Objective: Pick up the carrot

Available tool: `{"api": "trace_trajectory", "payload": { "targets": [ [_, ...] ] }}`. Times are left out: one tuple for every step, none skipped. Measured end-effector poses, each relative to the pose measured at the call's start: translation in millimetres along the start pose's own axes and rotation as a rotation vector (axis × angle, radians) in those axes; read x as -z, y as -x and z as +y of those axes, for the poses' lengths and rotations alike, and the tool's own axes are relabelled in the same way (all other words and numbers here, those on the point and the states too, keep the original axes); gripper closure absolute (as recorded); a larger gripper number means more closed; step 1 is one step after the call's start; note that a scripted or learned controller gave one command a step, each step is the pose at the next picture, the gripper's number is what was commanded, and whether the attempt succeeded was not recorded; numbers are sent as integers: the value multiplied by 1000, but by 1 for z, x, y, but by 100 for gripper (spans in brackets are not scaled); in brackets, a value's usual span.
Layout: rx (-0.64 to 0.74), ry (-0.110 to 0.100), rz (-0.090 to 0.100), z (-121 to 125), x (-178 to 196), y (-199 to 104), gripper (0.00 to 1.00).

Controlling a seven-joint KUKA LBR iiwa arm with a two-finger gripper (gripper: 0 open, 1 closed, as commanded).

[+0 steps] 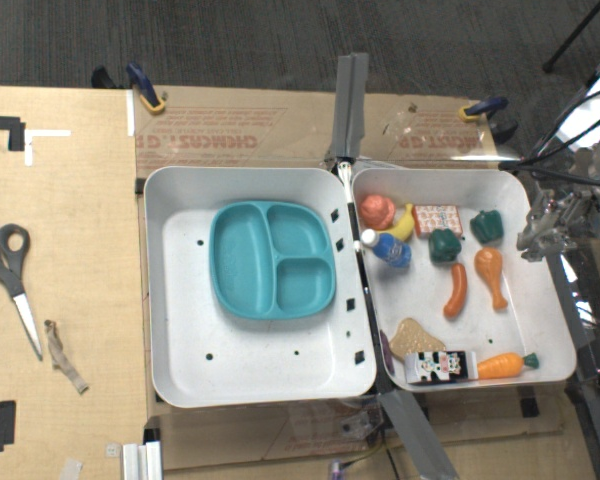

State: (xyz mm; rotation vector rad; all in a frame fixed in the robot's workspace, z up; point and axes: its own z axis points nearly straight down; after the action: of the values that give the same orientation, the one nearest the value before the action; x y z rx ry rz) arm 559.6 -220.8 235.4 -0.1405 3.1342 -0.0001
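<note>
The carrot (pixel 501 366), orange with a green top, lies flat in the front right corner of the right bin (pixel 540 318), right next to a black and white carton (pixel 440 367). My gripper (pixel 543 226) hangs over the right rim of that bin, well behind the carrot and apart from it. Nothing is seen in its grasp.
The right bin also holds a sausage (pixel 456 291), a drumstick (pixel 491 273), two green pieces (pixel 443 245), a blue bottle (pixel 390 250), a banana (pixel 404 223), a red ball (pixel 377 210) and a bread slice (pixel 416 336). A teal divided plate (pixel 273 259) sits in the left bin (pixel 180 348). Scissors (pixel 13 278) lie on the bench at the left.
</note>
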Motion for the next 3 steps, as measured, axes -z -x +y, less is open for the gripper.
{"api": "trace_trajectory", "payload": {
  "targets": [
    [197,1,0,27,-105,52,100],
    [-156,-2,-3,-8,3,73,100],
    [-73,-1,-3,-7,36,69,100]
  ]
}}
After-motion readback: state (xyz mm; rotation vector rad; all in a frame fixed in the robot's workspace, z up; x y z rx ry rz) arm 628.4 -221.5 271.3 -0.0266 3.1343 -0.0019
